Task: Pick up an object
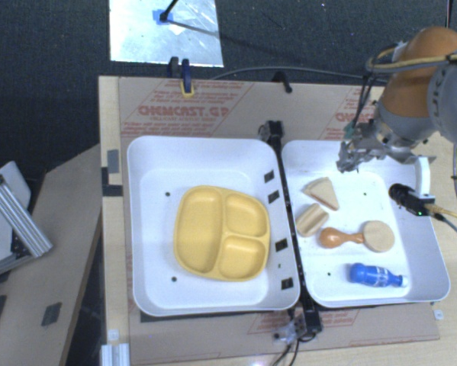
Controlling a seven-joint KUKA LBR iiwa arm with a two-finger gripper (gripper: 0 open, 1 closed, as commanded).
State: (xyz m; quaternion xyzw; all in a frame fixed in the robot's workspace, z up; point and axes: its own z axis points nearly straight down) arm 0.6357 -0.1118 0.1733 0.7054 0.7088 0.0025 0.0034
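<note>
Gripper (350,161) hovering over back edge of right bin (434,265), finger state unclear, nothing visibly gripped. Objects in right bin: wedge (323,193) nearest gripper, tan block (311,219) just beside it, wooden spoon-shaped piece (358,238) mid-bin, blue bottle (376,275) lying near front. Yellow divided tray (220,232) sitting in left bin (152,204)

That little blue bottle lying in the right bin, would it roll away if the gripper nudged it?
Probably: the blue bottle lies on its side on the bin's smooth white floor, and its body looks round. It seems small, so likely light and easily knocked.
</note>
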